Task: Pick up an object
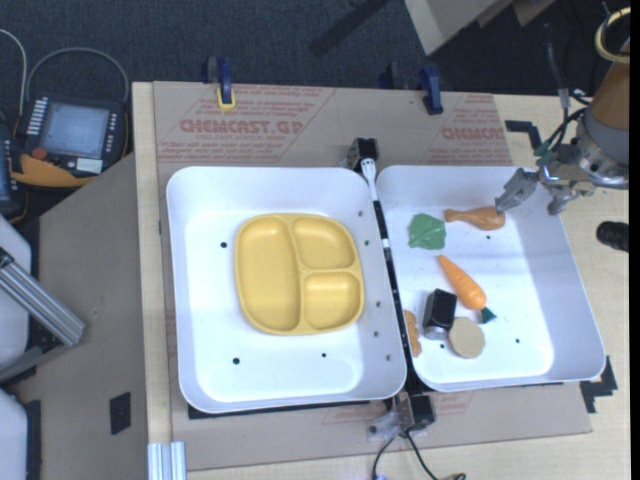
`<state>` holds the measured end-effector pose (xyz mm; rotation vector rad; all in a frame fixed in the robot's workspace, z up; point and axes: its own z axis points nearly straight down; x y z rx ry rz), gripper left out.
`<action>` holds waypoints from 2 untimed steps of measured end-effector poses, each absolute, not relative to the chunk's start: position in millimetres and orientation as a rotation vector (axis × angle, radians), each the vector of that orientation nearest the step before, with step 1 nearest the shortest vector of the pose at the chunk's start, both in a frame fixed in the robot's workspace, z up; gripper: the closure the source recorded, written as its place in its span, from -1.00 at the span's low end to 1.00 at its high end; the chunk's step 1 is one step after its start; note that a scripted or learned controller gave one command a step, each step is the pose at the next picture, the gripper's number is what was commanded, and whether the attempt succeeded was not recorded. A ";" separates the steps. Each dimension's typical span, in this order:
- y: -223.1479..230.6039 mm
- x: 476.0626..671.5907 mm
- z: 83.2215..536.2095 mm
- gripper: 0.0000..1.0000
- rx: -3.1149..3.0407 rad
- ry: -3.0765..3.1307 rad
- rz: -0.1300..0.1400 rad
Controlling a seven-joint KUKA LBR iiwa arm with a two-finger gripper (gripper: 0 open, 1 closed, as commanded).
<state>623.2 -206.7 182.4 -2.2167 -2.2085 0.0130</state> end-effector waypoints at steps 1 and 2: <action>-206.0 626.8 192.0 -1.00 -2.222 -2.222 0.000; -206.3 627.5 149.3 -1.00 -2.218 -2.219 0.004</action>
